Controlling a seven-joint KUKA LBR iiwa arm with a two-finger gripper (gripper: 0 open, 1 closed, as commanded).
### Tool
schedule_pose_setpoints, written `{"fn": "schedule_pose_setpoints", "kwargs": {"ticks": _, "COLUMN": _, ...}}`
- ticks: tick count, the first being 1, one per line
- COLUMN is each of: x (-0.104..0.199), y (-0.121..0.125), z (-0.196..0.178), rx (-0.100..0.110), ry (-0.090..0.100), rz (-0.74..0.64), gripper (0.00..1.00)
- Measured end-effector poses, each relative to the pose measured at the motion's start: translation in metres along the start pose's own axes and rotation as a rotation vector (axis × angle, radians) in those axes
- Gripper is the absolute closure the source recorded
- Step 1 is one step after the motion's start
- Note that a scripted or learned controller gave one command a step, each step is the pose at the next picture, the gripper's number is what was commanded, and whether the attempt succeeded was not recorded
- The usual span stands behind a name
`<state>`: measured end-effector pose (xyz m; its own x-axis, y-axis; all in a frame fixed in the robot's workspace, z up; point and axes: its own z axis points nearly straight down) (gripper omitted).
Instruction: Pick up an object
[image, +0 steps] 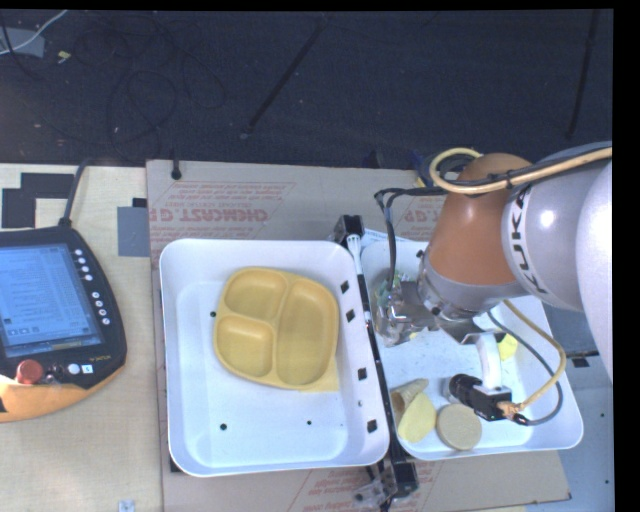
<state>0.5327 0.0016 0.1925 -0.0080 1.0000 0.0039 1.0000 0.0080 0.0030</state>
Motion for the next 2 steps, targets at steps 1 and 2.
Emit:
{"fn": "schedule_pose_setpoints", "kwargs": {"ticks": 1, "x": -0.005, "y": -0.001, "z": 0.005, "rx": 0.007, "ry": -0.003, "rz": 0.007, "gripper": 0.0}}
{"fn": "schedule_pose_setpoints", "kwargs": {"ticks": 2, "x": -0.078, "y": 0.077, "z": 0.005, "rx": 0.0, "ry": -0.007, "rz": 0.011, "gripper": 0.0}}
